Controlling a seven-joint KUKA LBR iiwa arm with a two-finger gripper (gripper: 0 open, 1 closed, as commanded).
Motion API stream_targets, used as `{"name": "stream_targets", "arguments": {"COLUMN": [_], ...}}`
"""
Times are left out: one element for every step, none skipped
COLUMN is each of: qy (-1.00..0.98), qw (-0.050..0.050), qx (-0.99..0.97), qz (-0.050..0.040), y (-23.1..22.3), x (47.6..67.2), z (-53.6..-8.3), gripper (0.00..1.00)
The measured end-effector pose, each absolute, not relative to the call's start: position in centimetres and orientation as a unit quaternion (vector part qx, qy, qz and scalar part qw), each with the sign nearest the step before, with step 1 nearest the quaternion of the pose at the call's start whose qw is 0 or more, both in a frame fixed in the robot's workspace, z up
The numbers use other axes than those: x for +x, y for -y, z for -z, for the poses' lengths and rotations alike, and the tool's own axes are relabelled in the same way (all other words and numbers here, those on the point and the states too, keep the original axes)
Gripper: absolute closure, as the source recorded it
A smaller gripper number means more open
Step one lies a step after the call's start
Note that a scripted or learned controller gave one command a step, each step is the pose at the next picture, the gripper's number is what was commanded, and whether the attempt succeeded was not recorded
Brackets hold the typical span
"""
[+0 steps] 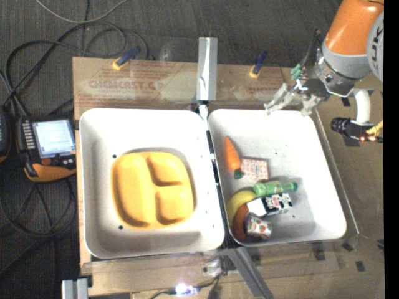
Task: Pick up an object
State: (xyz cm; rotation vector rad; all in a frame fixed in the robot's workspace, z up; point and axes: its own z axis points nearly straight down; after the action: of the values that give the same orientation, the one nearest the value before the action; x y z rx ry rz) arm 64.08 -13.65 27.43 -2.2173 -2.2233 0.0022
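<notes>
Here, one carrot (232,153), one banana (239,204) (right bin (324,185)).

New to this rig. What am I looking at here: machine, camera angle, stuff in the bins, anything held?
One fixed camera looks down at a slant on a bench with two shallow white bins. The grey and orange robot arm reaches in from the right; its gripper hangs above the right bin's far edge, with nothing between its fingers. The left bin holds a yellow divided tray. The right bin holds a toy carrot, a small patterned box, a green bottle, a banana, a black-and-white carton and a small red-and-white pack.
</notes>
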Motion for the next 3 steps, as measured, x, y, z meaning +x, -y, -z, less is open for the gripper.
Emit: {"name": "stream_targets", "arguments": {"qy": [0.700,0.765,0.765], "qw": [0.001,-0.006,-0.006], "qx": [-0.714,-0.644,-0.644], "qz": [-0.0021,0.0018,0.0045], "y": [11.1,10.0,9.9], "x": [66.0,63.1,63.2], "z": [-11.5,-9.0,-10.0], "gripper": [0.00,0.00,1.00]}}
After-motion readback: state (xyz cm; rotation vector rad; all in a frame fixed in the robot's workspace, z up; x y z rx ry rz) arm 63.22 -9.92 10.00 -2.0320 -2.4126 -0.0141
